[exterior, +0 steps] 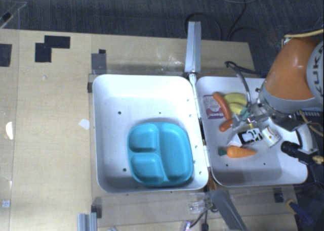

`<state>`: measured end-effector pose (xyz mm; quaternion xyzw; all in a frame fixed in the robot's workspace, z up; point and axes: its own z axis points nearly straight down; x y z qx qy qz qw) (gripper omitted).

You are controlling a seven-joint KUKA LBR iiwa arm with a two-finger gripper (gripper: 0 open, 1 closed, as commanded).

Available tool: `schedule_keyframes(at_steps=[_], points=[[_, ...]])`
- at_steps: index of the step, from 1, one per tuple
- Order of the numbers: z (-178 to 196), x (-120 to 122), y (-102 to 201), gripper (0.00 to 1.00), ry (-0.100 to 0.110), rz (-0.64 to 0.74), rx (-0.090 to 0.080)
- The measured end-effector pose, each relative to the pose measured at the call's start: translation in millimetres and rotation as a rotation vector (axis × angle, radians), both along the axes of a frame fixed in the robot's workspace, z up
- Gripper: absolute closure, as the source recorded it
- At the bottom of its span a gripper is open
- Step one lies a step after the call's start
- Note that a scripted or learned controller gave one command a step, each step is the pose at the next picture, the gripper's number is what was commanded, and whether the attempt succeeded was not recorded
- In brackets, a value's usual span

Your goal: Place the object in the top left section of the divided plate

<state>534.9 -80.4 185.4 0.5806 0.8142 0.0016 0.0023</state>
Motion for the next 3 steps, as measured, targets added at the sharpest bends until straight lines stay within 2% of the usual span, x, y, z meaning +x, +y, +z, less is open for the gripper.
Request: schedule_keyframes(at_steps=[1,2,3], points=[[28,31,18,1.00,0.001,0.047,0.000],[-1,-47,38,1.00,0.003,-0.072,0.001],[-1,-47,38,0.00,0.003,-0.072,0.001]])
